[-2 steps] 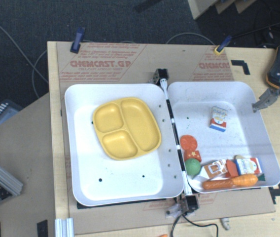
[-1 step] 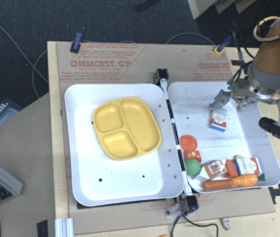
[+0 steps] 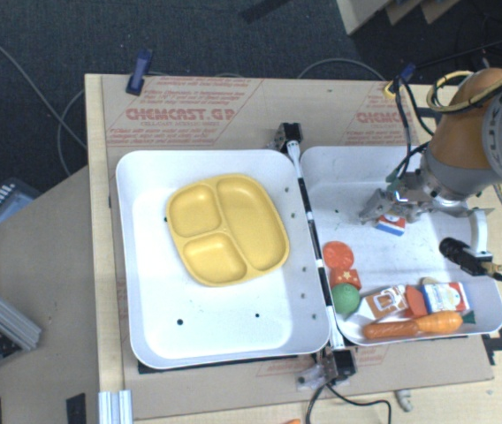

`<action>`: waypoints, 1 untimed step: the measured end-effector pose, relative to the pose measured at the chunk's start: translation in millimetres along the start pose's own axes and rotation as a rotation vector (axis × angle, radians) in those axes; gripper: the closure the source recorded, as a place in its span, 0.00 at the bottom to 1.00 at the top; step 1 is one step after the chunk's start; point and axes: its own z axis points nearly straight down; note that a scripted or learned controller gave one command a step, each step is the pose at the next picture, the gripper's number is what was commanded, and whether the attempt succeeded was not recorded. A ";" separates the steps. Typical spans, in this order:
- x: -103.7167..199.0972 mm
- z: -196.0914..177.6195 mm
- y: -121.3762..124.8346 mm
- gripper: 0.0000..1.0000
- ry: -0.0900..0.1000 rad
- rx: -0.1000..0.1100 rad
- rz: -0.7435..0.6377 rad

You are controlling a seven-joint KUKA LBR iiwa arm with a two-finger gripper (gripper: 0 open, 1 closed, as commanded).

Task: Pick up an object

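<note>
My gripper (image 3: 391, 205) hangs low over the upper middle of the right bin (image 3: 357, 170), on the grey arm with the orange band (image 3: 463, 140). A small red, white and blue packet (image 3: 393, 226) lies on the bin floor just below and in front of the gripper, very close to it; I cannot tell whether they touch. Along the bin's near side lie a red round slice (image 3: 338, 255), a green ball-shaped fruit (image 3: 346, 299), an orange carton (image 3: 385, 303), a carrot (image 3: 414, 327) and a red and white box (image 3: 443, 297).
A yellow divided plate (image 3: 226, 228) sits in the left bin (image 3: 145, 263). A black clamp (image 3: 290, 135) stands at the far end of the wall between the two bins. Cables run around the bench's right side.
</note>
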 end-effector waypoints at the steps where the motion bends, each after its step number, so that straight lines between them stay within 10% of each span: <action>1: -0.1 -11.4 1.4 1.00 -0.002 -0.005 -0.001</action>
